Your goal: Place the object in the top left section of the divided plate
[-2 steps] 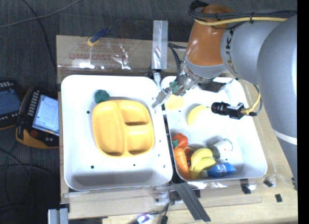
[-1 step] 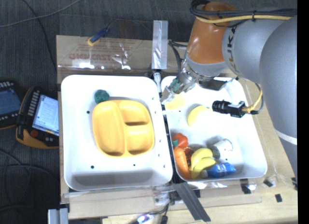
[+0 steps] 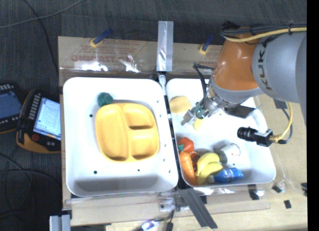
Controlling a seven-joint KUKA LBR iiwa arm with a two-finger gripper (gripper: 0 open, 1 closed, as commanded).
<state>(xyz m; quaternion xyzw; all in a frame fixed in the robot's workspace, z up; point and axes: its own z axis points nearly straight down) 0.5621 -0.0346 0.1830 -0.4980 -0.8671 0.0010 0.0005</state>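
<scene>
Fingers [image 3: 188, 119]: seen apart, nothing pinched between them.
Gripper [image 3: 193, 117]: hung over the right bin [image 3: 259, 170], a small yellow object [image 3: 198, 124] just beneath.
Pale round object [image 3: 179, 104]: lay at the gripper's ten o'clock.
Divided plate [image 3: 127, 130]: sat in the left bin [image 3: 79, 165], nine o'clock of the gripper.
Teal object [image 3: 104, 98]: touched the plate's eleven o'clock corner.

Divided plate [image 3: 127, 130] in left bin [image 3: 79, 175], toys [image 3: 207, 165] in right bin [image 3: 261, 168].
</scene>
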